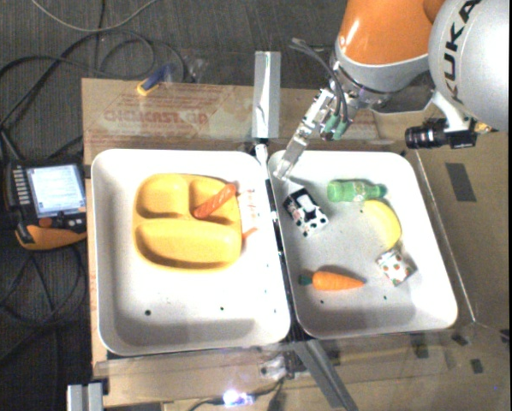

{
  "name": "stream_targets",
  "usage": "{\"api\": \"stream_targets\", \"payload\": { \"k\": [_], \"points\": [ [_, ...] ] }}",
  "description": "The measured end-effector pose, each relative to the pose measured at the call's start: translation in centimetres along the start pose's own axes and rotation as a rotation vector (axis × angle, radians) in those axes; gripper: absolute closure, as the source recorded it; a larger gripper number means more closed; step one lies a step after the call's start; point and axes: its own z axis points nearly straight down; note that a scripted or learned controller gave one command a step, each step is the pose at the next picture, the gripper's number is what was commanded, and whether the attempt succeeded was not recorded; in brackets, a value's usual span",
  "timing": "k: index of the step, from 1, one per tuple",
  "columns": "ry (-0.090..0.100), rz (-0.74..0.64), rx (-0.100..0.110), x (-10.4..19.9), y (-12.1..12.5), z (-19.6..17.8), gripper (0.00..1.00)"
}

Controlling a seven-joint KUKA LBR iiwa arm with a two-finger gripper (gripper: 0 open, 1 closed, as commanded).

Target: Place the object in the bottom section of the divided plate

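One orange object [215, 200] on yellow divided plate [187, 229]; jaws' state unclear.

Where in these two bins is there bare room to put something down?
Left bin: the wide floor below the yellow plate. The plate's large bottom section is bare too. Right bin: the strip below the carrot. Crowded around the green bottle, lemon and dice.

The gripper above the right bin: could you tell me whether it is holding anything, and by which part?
Nothing is held: the gripper hangs over the right bin's top-left corner with no object at its tip.
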Motion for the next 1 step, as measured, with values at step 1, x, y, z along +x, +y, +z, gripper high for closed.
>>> {"api": "stream_targets", "payload": {
  "k": [1],
  "points": [
    [0.000, 0.000, 0.000, 0.01, 0.00, 0.00, 0.00]
  ]
}}
